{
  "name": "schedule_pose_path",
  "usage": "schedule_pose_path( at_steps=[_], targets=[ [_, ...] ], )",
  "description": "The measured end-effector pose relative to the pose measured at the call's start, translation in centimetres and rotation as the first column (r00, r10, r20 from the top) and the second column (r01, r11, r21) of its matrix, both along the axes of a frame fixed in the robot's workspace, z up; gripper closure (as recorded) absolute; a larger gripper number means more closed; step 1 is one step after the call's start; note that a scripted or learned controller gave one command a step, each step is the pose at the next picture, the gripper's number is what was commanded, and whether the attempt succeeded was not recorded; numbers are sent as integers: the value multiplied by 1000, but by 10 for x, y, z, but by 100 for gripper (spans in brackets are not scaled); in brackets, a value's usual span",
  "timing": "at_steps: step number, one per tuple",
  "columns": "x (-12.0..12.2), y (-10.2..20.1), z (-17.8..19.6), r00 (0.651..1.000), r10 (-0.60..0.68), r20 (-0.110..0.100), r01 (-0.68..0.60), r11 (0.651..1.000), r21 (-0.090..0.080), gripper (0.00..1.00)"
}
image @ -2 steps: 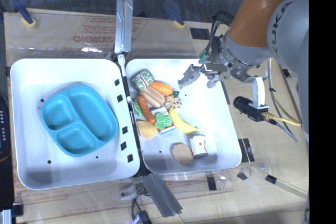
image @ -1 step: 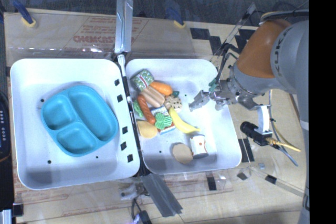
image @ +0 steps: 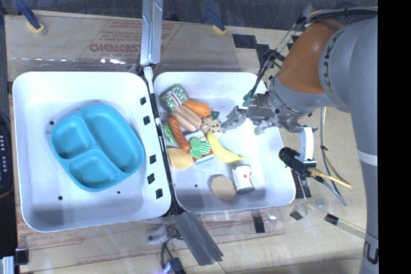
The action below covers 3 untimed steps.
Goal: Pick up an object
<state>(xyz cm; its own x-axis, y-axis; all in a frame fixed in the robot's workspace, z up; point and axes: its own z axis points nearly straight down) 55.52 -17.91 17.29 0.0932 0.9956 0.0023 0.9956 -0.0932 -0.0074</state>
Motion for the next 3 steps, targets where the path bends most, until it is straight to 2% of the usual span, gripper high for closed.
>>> schedule_pose_path(
  at_steps=[1, 2, 3],
  targets=[
    [30, -2, -79, 997, 77, 9, -77, 997, -3, 0],
    [-1, 5, -81, 999, 42, 4, -42, 999, -2, 0],
    [-1, 4, -71, 999, 45, 3, -45, 999, -3, 100]
  ],
)
